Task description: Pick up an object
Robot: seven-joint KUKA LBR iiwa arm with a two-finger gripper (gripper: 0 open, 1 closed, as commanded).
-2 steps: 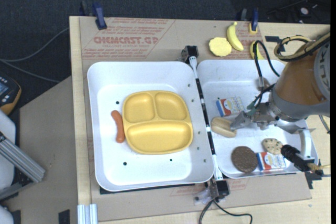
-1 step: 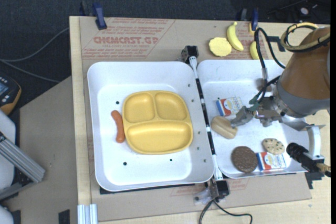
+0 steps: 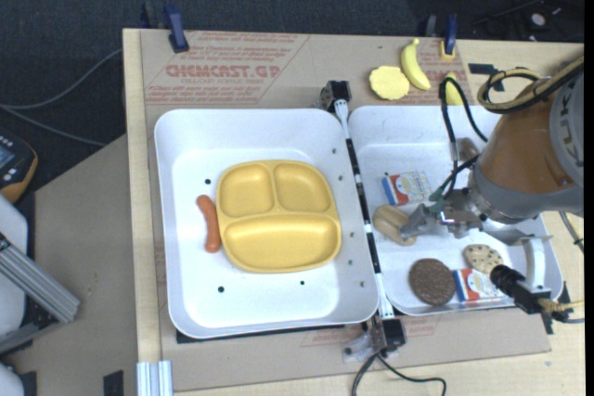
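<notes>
My gripper [image 3: 419, 220] is low in the right bin [image 3: 408, 130], reaching left from the grey arm with its orange band. A tan, rounded piece of toy food [image 3: 392, 224] lies right at the fingertips. A blue and white carton [image 3: 406, 187] lies just behind it. A brown round cookie [image 3: 431, 280], a second blue and white carton [image 3: 475, 286] and a pale speckled cookie [image 3: 482, 256] sit toward the front of that bin.
The left bin [image 3: 186, 144] holds a yellow divided tray [image 3: 277, 214] with an orange hot dog [image 3: 210, 223] beside it. A toy banana [image 3: 415, 65] and a yellow flat piece [image 3: 389, 83] lie on the bench behind the right bin.
</notes>
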